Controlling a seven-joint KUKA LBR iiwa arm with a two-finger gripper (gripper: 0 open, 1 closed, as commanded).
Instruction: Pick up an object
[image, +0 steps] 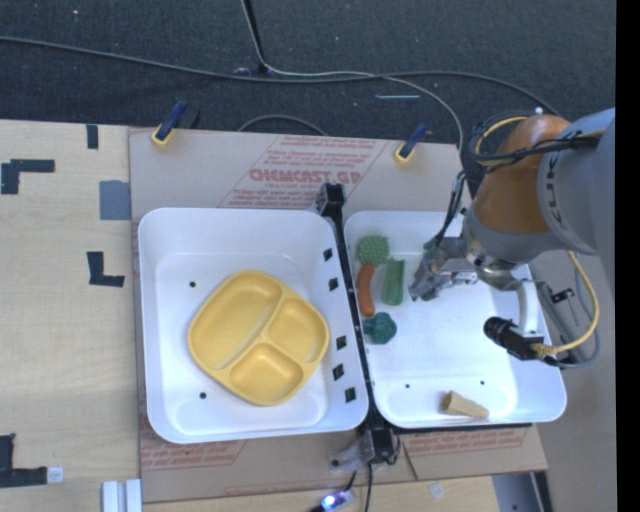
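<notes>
Gripper (428, 283) hangs in the right bin (520, 405), jaws apart w/ nothing between, just beside the green block (393, 281); to grasp well, center over the block, then lower straight & close.

Setting, as I see it from my remote station: a robotics lab test bench. Evidence: two white bins (160, 300) side by side on a cardboard sheet (290, 170), which is fixed with blue-and-yellow clamps (168, 123); black tape marks (100, 268) on the pale wood bench (60, 340); loose cables (300, 70) over dark carpet (120, 30); an industrial arm (530, 190) with exposed wiring.
</notes>
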